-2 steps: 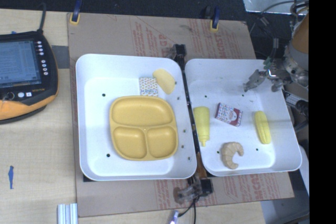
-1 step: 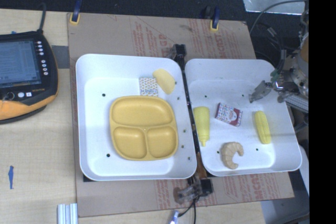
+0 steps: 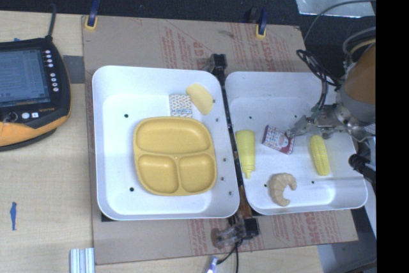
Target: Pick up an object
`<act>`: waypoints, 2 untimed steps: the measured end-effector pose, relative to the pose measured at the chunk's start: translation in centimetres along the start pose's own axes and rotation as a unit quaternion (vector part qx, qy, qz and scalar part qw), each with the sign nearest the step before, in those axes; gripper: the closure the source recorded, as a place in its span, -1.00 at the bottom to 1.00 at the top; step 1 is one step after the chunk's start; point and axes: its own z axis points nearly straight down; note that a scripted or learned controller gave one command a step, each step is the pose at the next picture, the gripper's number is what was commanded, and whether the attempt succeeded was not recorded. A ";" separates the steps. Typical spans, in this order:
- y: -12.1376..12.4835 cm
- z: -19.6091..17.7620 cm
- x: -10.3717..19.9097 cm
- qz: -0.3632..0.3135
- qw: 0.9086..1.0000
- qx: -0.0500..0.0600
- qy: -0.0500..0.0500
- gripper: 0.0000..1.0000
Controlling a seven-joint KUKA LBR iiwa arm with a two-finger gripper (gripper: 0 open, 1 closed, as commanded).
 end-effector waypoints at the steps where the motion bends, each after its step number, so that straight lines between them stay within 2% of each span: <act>1: 6.6 -5.6 0.0 0.000 1.000 0.002 0.001 -1.00; 2: 1.7 -8.5 0.0 0.000 1.000 0.003 0.001 -1.00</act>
